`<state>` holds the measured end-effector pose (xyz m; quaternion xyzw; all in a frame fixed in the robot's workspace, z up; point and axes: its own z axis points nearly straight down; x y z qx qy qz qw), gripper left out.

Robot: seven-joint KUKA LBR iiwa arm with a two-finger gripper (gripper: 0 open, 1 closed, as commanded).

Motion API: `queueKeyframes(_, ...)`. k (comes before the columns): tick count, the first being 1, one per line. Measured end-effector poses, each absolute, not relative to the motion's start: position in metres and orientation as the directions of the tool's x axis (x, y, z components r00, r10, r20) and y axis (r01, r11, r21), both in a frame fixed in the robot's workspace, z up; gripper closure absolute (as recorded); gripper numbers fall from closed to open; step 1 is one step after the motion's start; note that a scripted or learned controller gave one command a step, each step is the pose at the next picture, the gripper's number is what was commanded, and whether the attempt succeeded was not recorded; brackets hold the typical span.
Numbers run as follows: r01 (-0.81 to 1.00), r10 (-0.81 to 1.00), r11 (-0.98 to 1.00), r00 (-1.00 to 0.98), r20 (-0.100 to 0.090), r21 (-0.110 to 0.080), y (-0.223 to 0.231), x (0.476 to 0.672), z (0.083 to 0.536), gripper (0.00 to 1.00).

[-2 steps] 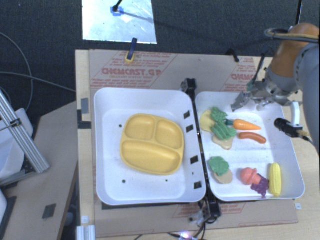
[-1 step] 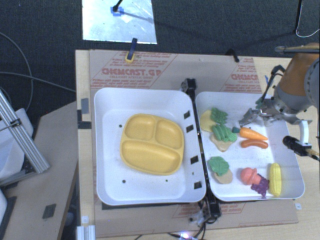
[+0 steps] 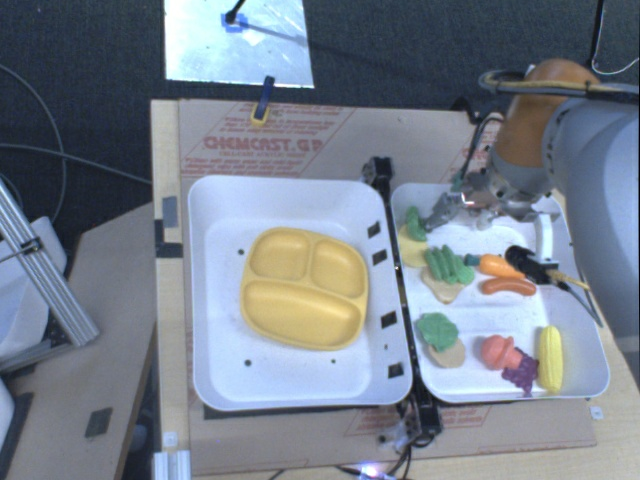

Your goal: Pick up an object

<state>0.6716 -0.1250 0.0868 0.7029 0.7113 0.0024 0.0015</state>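
My gripper point(image 3: 437, 214) hangs low over the far left corner of the right bin point(image 3: 585, 383). Just beside its tip lies a small green toy point(image 3: 412, 224) with a yellow piece point(image 3: 411, 253) under it. Nothing shows between the gripper and these toys. Further into the bin lie a green vegetable point(image 3: 447, 265) on a tan slice point(image 3: 440, 288), an orange carrot point(image 3: 495, 265) and an orange-red sausage point(image 3: 508, 287). Near the front are a broccoli point(image 3: 436, 328), a red-orange toy point(image 3: 497, 350), purple grapes point(image 3: 520, 373) and a yellow corn cob point(image 3: 549, 356).
The left bin point(image 3: 215, 368) holds a yellow divided tray point(image 3: 303, 288). A black hinge strip point(image 3: 392, 268) runs between the bins. The grey arm point(image 3: 590, 158) with its orange band reaches in from the right above the right bin's far edge.
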Motion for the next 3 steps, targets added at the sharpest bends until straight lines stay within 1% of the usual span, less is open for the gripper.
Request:
queueKeyframes(1, 1.000, 1.000, -0.003, 0.003, 0.000, -0.002, -0.162, 0.603, 0.084, 0.00)
queueKeyframes(2, 1.000, 1.000, -0.007, 0.007, -0.001, -0.006, -0.202, 0.515, 0.084, 0.00)
queueKeyframes(3, 1.000, 1.000, 0.011, -0.011, 0.001, 0.008, -0.147, 0.593, 0.085, 0.00)
